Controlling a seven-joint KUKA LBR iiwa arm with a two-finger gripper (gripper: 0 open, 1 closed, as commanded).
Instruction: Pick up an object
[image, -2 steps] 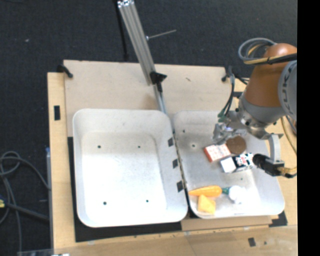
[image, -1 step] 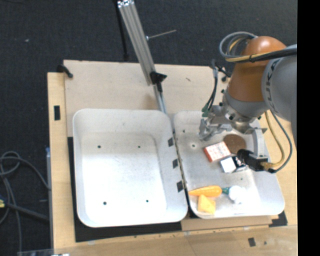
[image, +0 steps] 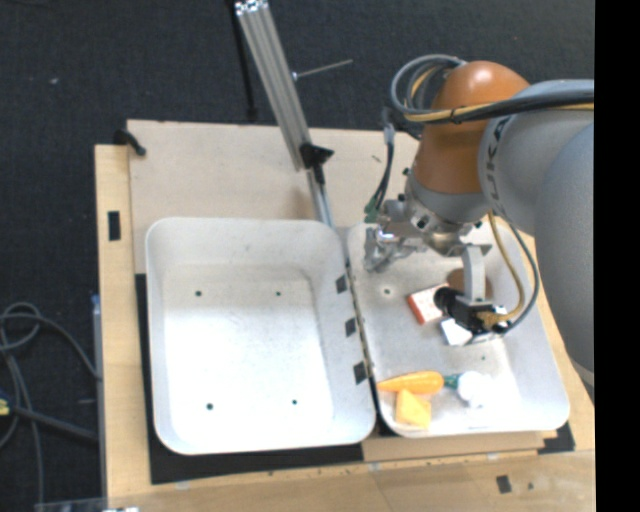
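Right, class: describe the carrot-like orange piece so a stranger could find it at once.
Start at the right-hand white bin and go to its near edge, by the wall shared with the other bin. The long orange carrot-shaped piece lies there flat. A blockier yellow-orange chunk sits just below it; the carrot piece is slimmer and tapered.

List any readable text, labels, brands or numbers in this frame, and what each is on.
None legible.
Red and white box in the right bin: may carry print, too small and blurred to read.
Black tabs along the divide between the bins: no readable marks.
Left bin, orange piece, yellow piece: no text visible.
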